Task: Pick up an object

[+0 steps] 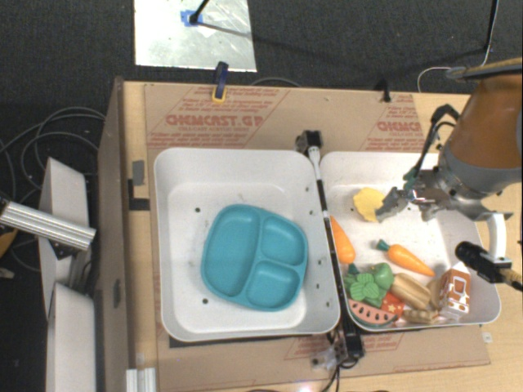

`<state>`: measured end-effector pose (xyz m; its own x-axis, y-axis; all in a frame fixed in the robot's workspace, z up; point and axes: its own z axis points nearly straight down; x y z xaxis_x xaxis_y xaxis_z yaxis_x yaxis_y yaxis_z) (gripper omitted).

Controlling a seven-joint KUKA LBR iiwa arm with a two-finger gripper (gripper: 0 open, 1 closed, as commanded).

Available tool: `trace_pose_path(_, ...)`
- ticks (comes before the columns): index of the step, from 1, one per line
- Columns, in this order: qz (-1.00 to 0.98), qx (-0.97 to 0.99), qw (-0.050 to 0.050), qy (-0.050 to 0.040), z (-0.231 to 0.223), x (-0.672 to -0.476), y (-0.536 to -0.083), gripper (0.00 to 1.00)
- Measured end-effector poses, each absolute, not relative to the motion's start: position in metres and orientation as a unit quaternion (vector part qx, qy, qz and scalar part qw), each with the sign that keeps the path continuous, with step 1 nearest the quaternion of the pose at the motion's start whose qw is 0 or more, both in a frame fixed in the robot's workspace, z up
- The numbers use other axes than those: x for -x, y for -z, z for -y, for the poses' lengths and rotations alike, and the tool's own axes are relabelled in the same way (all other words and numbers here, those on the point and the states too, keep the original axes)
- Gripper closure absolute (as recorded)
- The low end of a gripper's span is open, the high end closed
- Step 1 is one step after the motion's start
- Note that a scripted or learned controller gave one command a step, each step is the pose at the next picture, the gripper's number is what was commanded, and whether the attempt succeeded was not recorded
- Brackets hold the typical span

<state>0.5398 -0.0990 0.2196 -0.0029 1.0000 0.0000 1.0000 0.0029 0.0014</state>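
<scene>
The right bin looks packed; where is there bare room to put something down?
Right bin: bare floor along the far wall, behind the yellow piece; its near end is crowded with carrots and other toy food. Left bin: a white margin surrounds the blue tray, widest at the far side.

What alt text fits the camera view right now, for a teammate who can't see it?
The claw hangs over the right bin beside a yellow toy, above a heap of toy food with two carrots. The left bin holds a blue divided plate.

Grey arm (482, 174) with orange band, black cable, metallic end effector (400, 200)
</scene>
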Motion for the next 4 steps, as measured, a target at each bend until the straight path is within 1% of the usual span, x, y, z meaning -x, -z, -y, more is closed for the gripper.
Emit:
trace_pose_path(1, -0.709, -0.705, 0.000, 0.0000, 0.104, -0.580, -0.136, 0.00)
trace_pose_path(2, -0.707, -0.708, -0.002, 0.0013, 0.119, -0.535, -0.082, 0.00)
trace_pose_path(3, -0.707, -0.707, 0.002, -0.0009, 0.124, -0.495, -0.085, 0.00)
trace_pose_path(4, -0.708, -0.706, 0.006, -0.0033, 0.124, -0.499, -0.096, 1.00)
